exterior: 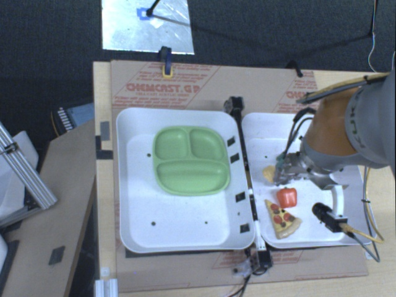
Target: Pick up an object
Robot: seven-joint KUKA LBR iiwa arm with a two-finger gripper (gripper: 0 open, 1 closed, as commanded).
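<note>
A green divided plate [190, 161] is seen filling the middle of the left bin [133, 166], with bare floor left widest at 6 and 9 o'clock. The right bin [266, 135] is open at 12 o'clock. A red toy [286, 197] and a pizza slice [283, 218] are crowded at 6 o'clock, overhung from 3 o'clock by the arm [346, 129].

1. There are two shallow white bins, a left bin [127, 184] and a right bin [266, 132].
2. There is one green plate [190, 161], divided into three compartments.
3. There is one toy pizza slice [282, 218].
4. There is one red toy [286, 197].
5. There is one pale yellow piece [268, 174], partly hidden, kind unclear.
</note>
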